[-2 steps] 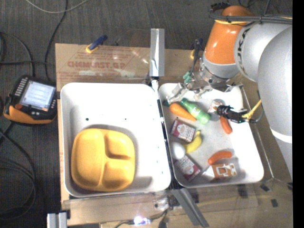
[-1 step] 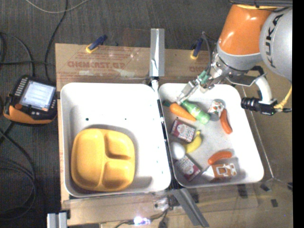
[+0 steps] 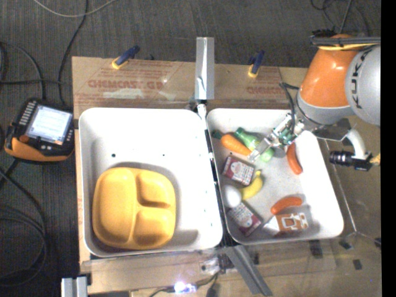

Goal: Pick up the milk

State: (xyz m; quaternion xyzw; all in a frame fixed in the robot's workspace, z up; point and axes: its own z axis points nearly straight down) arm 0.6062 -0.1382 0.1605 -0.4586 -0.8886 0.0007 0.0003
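On the counter, two shallow white bins sit side by side. The left bin carries a yellow divided plate toward its near left corner. The right bin carries the clutter. The arm, grey with an orange band, reaches in over this bin's far right corner, and its pincer hangs low above the far middle of the bin, tips pointing toward the pile of food; whether the pincer is open or closed cannot be told, and nothing can be seen held in it. Just beside the tips lie a green bottle-like item and an orange carrot, near the bin's far left corner. The milk appears to be the small carton with a white and orange-brown face, lying flat near the bin's near right corner, well apart from the pincer. Just above it lies a sausage, and a second sausage lies toward the right wall. Around the middle are a dark maroon packet, a banana and a white egg, with another dark maroon packet near the near edge. A handheld control pendant lies on the floor off the counter's left edge.
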